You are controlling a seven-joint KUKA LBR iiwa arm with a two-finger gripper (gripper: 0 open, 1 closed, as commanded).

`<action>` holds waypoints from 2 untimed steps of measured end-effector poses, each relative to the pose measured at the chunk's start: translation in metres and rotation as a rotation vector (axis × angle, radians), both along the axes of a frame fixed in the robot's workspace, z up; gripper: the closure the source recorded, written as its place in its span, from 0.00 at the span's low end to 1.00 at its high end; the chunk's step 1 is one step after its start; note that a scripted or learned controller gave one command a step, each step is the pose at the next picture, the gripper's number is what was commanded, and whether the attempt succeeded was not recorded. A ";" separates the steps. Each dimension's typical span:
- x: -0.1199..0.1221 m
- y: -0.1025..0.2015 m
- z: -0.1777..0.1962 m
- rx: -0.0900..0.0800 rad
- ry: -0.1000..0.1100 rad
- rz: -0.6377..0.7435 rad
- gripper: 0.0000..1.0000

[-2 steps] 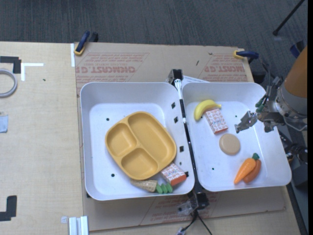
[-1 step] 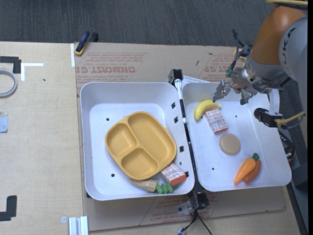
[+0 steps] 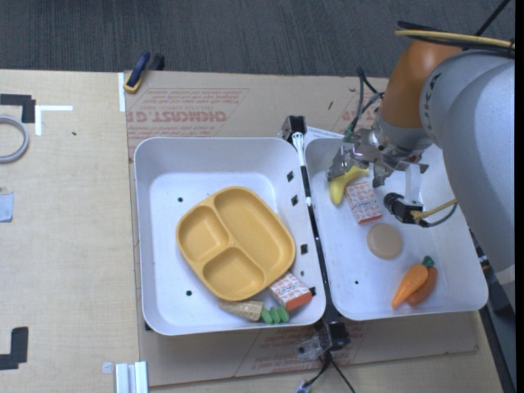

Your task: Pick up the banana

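A: Where is the banana (image 3: pixel 341 185)?

B: We see it right of the frame's centre, in the upper left corner of the right bin (image 3: pixel 458 297). It lies close to that bin's left wall, and a small carton (image 3: pixel 363 201) touches its right side.

A: And the gripper (image 3: pixel 358 163)?

B: It sits directly over the banana's upper end, at the tip of the grey arm (image 3: pixel 483 121) that comes in from the right. We cannot tell whether the claw is wide, narrow or closed on anything; the wrist hides it.

A: What could go wrong from here?

B: In our judgement, three things. The carton is so close that the claw might catch it along with the banana, or instead of it. The wall on the left leaves little room on that side. And a grip at the very end of a curved fruit may slip.

A: Is there open room anywhere?

B: Yes. Lower in the right bin we see a tan disc (image 3: pixel 384 241) and a carrot (image 3: pixel 413 282), well apart from the banana, with bare floor between. The left bin (image 3: pixel 155 244) holds a yellow tray (image 3: pixel 236 241) and a few small items near its lower edge. Straight up looks like the clearest way out.
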State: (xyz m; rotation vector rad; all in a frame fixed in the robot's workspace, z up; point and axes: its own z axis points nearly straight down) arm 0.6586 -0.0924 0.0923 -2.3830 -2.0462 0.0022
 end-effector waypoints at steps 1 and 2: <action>-0.001 -0.001 0.009 -0.001 0.006 0.002 1.00; 0.000 0.014 0.100 -0.001 -0.002 0.505 1.00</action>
